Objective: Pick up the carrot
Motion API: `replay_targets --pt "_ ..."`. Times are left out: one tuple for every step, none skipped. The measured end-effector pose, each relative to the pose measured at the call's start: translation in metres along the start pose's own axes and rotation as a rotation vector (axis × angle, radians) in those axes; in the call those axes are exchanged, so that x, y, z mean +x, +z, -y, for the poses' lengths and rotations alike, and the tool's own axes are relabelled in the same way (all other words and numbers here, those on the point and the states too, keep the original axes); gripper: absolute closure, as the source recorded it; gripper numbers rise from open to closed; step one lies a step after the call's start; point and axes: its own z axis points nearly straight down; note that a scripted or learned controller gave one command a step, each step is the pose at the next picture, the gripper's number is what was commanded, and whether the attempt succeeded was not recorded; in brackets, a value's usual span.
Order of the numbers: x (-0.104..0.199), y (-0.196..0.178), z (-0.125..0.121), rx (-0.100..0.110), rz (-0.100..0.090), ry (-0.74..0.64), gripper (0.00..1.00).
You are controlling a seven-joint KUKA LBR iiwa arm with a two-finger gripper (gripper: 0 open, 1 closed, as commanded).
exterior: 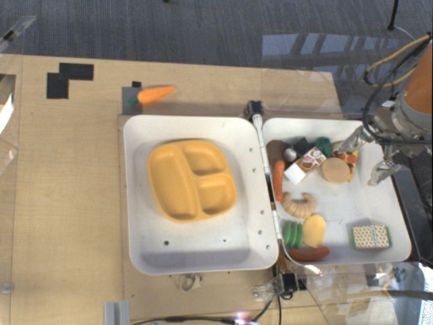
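Though two orange things could be carrots, I take the carrot [278, 179] to be the slim one in the right bin [385, 212], lying lengthwise against the bin's left wall. Just beside it sit a croissant [299, 204], a white carton [304, 164] and a green pepper [293, 234], with a yellow lemon [314, 229] and a red sausage [309, 253] below. A bun [335, 170] and a patterned box [370, 236] lie further right. Another carrot-shaped piece [155, 94] rests on the desk [67, 202] above the left bin [196, 256], which carries a yellow divided tray [191, 179]. Grey carpet lies beyond. My hand [369, 156] hangs over the right bin's upper right, fingers apart and holding nothing, well apart from the carrot.
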Motion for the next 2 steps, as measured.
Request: replay_targets --pt "0.034 0.099 -0.027 -0.01 -0.005 -0.239 0.0" --pt "0.081 -0.082 -0.076 0.002 -0.002 -0.445 0.0"
